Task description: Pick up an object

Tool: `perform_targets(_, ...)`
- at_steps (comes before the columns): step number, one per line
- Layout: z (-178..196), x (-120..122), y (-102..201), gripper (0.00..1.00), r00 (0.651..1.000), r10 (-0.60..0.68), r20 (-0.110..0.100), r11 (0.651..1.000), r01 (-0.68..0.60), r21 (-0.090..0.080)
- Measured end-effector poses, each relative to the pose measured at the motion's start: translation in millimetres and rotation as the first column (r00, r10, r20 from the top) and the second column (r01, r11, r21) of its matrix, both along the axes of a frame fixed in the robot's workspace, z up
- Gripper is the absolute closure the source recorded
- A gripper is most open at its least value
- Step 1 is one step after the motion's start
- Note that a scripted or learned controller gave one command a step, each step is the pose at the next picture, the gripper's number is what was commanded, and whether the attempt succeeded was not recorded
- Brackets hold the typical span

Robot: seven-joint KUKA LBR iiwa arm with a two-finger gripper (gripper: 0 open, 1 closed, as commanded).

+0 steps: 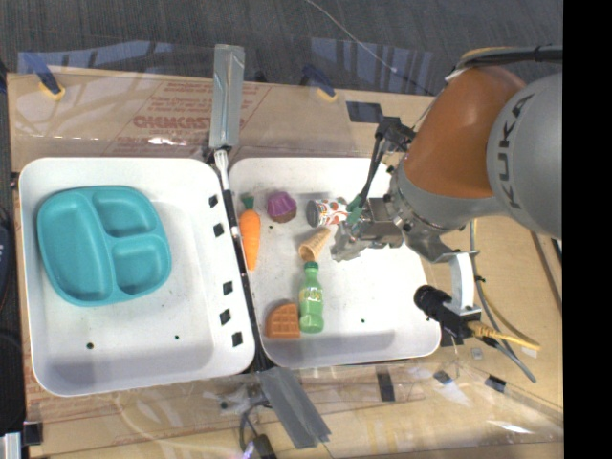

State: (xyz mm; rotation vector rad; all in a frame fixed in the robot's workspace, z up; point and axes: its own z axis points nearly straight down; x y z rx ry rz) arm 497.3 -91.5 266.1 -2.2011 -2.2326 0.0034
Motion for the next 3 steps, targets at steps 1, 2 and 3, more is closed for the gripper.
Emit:
perform_targets(1,63.8,-14.8,-54.3,1.0,1.0,-0.01,0.009,1.0,0.01,-0.004)
perform_targets(2,108.2,-20.9,-121.2,1.0,1.0,-0.012,0.008,1.0,0.012,-0.004)
perform_targets(3,26.9,-11.4,-39.6,1.0,1.0,-0.003,0.0,1.0,0.003,-0.001)
